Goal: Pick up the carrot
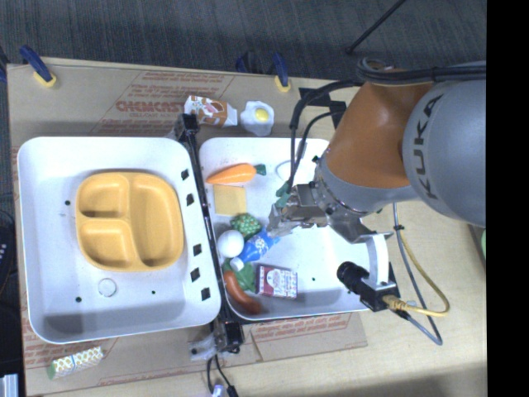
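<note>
Arm: comes in from 3 o'clock, its orange band and grey body covering the right part of the right bin
Gripper: hangs low over the middle of the right bin, pointing toward 9 o'clock; whether it is open or closed I cannot tell
Carrot: lies flat at the 11 o'clock corner of the right bin, tip toward 9 o'clock, green end toward 3 o'clock, apart from the gripper, which sits at its 5 o'clock
Cheese: yellow square just at 6 o'clock of the carrot
Broccoli: green, at 6 o'clock of the cheese, near the gripper
Egg: white, at 7 o'clock of the broccoli, close by the bin's left wall
Bottle: blue and white, slanted, just at 3 o'clock of the egg
Sausage: reddish, at the 7 o'clock corner of the right bin
Carton: dark red, just at 3 o'clock of the sausage
Right bin: white, holds all the food above
Left bin: white, touching the right bin's 9 o'clock side
Tray: yellow, with compartments, in the middle of the left bin
</note>
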